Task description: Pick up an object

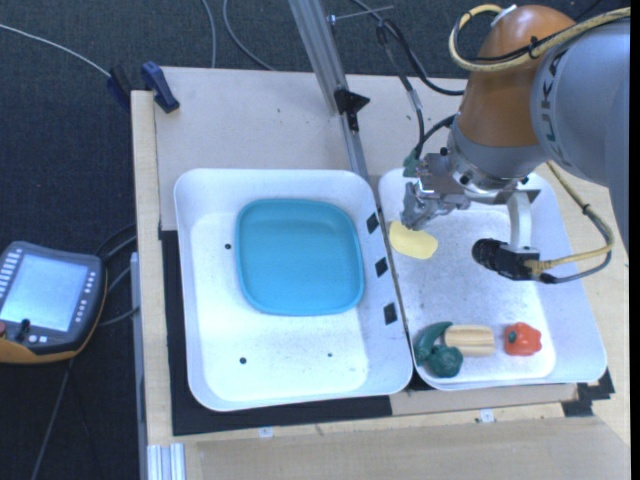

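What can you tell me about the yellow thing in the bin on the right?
The yellow thing is a small, pale yellow piece with a rounded, slightly lumpy outline, smooth like plastic toy food. It lies flat on the floor of the right bin, near the bin's upper left corner and close to the wall beside the other bin. The gripper is right above its upper edge; whether they touch cannot be told. Nothing else in the bin lies against it.
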You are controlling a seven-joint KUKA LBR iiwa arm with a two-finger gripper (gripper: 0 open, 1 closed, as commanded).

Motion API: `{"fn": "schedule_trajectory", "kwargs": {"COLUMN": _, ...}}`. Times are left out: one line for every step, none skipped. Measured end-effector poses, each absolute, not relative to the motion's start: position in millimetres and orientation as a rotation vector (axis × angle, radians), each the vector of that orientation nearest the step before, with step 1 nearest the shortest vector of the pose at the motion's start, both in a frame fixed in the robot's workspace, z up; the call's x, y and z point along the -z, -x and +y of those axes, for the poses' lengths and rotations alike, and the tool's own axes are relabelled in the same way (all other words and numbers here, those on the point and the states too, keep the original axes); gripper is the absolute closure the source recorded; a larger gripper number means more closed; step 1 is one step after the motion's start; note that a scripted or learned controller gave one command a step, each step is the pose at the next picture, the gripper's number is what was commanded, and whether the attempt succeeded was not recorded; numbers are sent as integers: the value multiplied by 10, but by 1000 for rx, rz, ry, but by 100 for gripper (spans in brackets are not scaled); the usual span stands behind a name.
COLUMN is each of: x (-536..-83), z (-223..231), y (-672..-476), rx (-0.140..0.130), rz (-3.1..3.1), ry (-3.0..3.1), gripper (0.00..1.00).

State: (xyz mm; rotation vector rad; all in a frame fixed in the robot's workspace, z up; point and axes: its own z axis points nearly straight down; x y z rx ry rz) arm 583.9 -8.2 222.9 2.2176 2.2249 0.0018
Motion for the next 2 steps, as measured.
{"fn": "schedule_trajectory", "kwargs": {"x": -2323, "z": 365, "y": -5993, "rx": -3, "rz": 2226, "ry": -2217, "gripper": 100}}
{"fn": "schedule_trajectory", "kwargs": {"x": -2232, "z": 886, "y": -6086, "rx": -1, "rz": 2226, "ry": -2218, "gripper": 100}}
